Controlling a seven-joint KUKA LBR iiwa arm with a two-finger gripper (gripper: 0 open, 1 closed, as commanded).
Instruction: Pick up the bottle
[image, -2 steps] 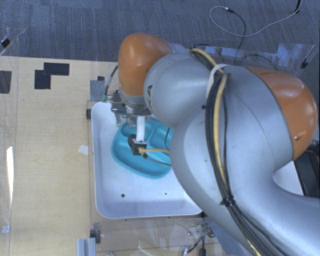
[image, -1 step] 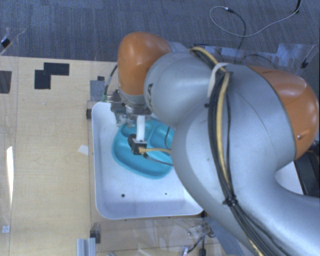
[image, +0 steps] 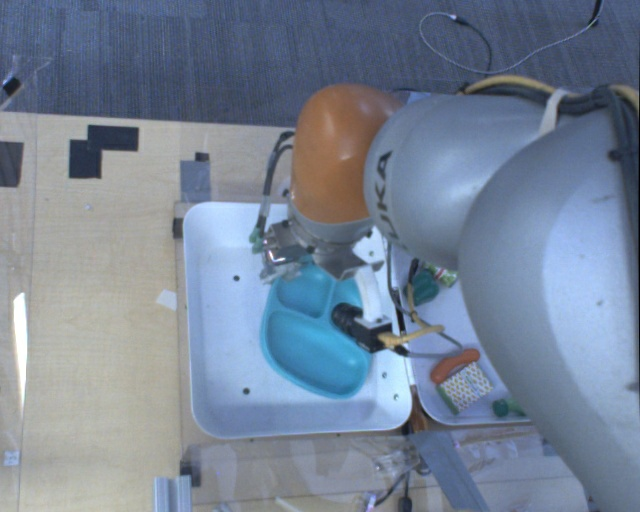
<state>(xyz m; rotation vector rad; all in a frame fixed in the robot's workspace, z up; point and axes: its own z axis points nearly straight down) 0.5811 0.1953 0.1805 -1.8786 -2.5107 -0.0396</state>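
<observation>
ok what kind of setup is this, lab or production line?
Most likely a robotics lab bin-picking cell: a wooden bench bearing shallow white bins, mixed small items like a blue divided tray, loose cable on grey carpet.

We see the arm's grey shell (image: 520, 200) as smooth, faintly glossy metal or paint, its orange band (image: 335, 150) satiny. The white bins (image: 215, 330) look like smooth plastic, the blue divided tray (image: 310, 350) glossy plastic, the bench (image: 90, 330) matt pale wood.
</observation>
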